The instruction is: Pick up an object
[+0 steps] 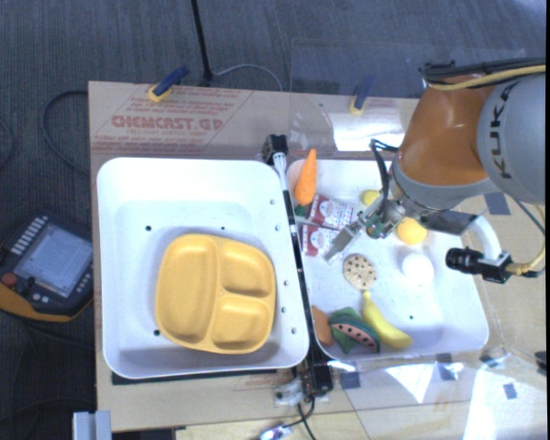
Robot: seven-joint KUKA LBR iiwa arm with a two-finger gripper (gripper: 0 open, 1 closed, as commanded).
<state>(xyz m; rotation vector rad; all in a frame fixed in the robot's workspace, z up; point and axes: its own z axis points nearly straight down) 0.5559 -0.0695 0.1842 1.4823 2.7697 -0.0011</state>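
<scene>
Fingers' state was impossible to tell; gripper [346, 239] hung just above the cookie [358, 269], so I'd have centered first.

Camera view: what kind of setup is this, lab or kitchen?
Likely a robot grasping lab, not a kitchen: a KUKA arm over two white bins, toy food such as a banana, and a teach pendant on the carpet.

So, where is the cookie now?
The cookie lies in the right bin, near its middle, just above the banana and left of the white egg.
</scene>
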